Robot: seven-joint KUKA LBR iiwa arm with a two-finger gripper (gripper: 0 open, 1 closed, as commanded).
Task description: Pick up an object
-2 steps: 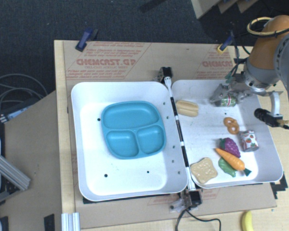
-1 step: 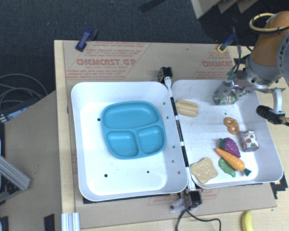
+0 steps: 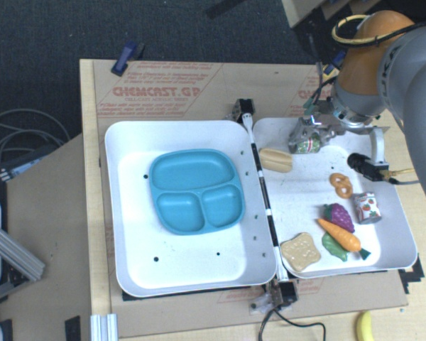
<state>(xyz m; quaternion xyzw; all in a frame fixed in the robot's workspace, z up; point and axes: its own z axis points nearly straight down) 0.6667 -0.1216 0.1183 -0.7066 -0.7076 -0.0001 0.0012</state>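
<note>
Hand [image 3: 307, 138] sits low at the far edge of the right bin [image 3: 405, 227], over a small greenish object [image 3: 305, 145]; whether it pinches it, we cannot tell. Candidate items lie nearby: bread roll [image 3: 275, 160] by the bin's left wall, pretzel [image 3: 341, 185], carrot [image 3: 339, 234] toward the near right corner. For a clean pick we would centre over one isolated item, then descend vertically. The greenish object's identity is unclear, partly covered.
</note>
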